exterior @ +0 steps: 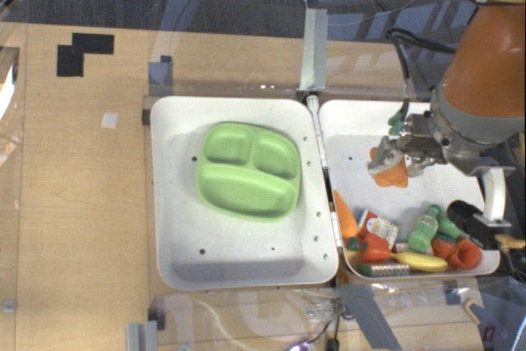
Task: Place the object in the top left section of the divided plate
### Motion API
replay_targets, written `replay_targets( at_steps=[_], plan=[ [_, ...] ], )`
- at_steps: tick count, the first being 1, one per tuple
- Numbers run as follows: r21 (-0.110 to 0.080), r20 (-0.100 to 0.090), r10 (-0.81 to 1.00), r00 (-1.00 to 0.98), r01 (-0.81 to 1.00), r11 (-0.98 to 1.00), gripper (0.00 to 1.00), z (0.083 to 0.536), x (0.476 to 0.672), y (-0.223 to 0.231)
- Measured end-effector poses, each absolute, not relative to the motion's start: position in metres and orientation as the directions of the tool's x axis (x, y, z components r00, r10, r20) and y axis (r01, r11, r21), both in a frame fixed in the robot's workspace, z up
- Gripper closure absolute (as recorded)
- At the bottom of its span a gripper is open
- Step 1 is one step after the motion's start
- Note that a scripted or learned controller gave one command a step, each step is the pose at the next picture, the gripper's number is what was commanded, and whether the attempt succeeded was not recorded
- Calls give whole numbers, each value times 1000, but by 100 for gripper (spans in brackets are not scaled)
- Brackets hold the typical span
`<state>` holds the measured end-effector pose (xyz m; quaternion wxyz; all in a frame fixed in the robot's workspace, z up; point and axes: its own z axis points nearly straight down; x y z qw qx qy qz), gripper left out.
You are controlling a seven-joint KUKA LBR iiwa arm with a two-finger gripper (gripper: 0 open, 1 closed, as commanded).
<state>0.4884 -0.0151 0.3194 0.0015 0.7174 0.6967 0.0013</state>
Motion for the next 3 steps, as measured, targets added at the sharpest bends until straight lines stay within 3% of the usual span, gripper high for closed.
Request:
replay_targets(
  at_steps=[1,2,3],
  plan=[
    [1,0,993,117,993,-117,100,289,488,40],
    [3,0,985,173,985,-173,100,289,488,-58],
    [4,-1,986,167,986,-167,100,299,490,-57]
  ],
)
